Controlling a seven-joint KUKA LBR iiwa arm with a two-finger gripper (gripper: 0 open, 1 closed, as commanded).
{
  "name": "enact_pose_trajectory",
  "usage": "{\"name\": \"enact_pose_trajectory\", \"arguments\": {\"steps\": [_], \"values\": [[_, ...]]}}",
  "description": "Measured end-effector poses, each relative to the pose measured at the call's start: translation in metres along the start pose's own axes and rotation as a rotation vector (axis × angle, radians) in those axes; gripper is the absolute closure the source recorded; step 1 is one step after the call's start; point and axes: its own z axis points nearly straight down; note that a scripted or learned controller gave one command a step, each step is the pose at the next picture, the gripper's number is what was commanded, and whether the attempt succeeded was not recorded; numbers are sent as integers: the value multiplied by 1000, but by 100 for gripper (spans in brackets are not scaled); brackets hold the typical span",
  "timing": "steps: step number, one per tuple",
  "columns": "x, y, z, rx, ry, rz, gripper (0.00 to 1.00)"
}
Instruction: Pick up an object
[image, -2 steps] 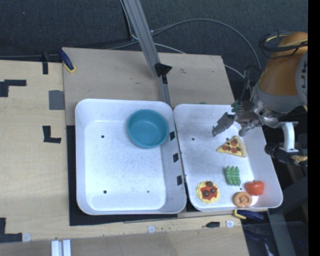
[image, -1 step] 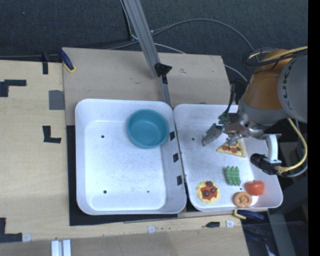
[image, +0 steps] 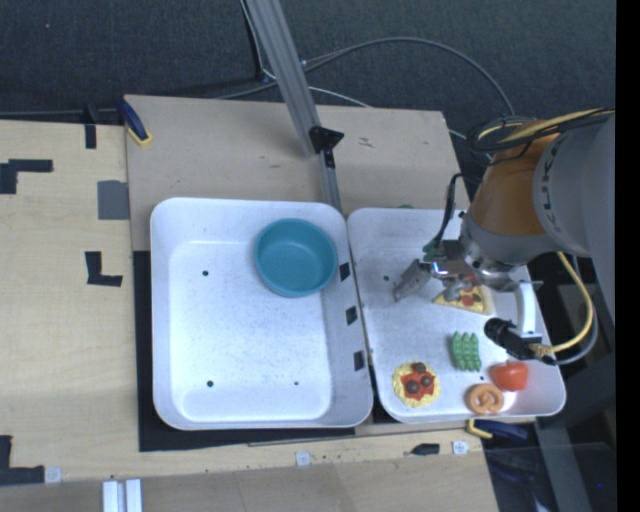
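My gripper hangs over the upper middle of the right bin, its fingers pointing down and to the left, open with nothing between them. Just right of it, partly under the wrist, lies a toy pizza slice. Below that sit a green ridged piece, a round yellow tart with red berries, a red tomato and an orange ring. A blue bowl stands in the upper part of the left bin.
The grey arm with its orange band reaches in from the right over the right bin's far corner, trailing cables. A slanted metal pole comes down to the rim between the bins. The bin floor under and left of the gripper is bare.
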Motion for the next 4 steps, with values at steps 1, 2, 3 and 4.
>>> {"name": "enact_pose_trajectory", "arguments": {"steps": [1, 2, 3, 4], "values": [[0, 0, 47, -4, -1, 0, 0], [0, 1, 35, -7, -2, 0, 100], [2, -4, -25, -9, -1, 0, 100], [5, -8, -68, -8, -1, 0, 100]]}}
